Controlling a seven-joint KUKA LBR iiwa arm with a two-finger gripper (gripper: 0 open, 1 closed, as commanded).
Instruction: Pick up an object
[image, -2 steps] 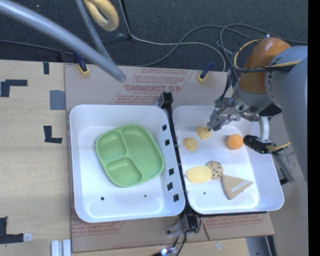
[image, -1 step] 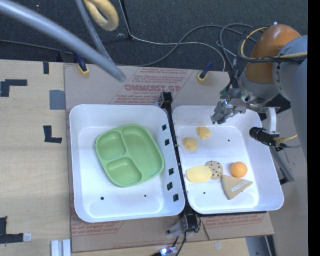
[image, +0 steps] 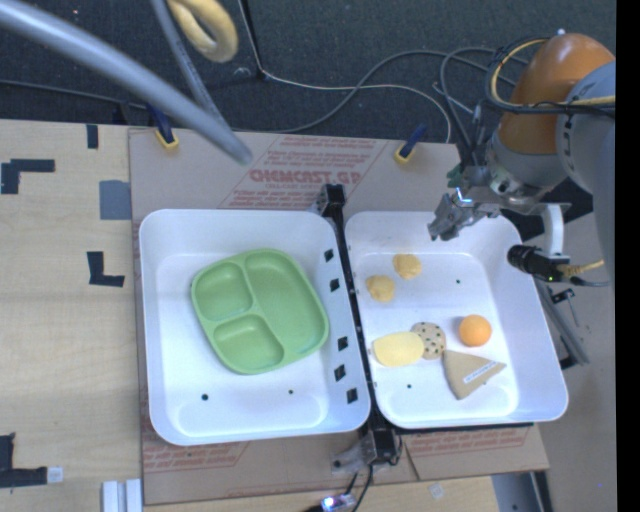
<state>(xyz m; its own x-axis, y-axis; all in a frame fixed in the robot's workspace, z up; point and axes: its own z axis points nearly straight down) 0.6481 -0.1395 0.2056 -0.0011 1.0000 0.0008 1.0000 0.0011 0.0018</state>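
hovering over the far right corner of the right bin (image: 520, 400), the gripper (image: 450, 222) pinches nothing, and whether it is spread or pressed together i cannot tell. the food pieces lie apart on the bin floor: two small yellow lumps (image: 393, 277) nearest, an orange ball (image: 475, 329), cookie (image: 430, 339) and wedge (image: 470, 373) farther off. the green tray (image: 259, 310) sits alone in the left bin (image: 165, 400), probably kept for sorting.

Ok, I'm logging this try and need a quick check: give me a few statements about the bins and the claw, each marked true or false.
1. The green tray lies in the left bin. True.
2. The orange ball sits on the green tray. False: it is in the right bin.
3. The claw hangs over the right bin's far edge. True.
4. The cookie lies between the claw's fingers. False: it rests on the bin floor beside a yellow piece.
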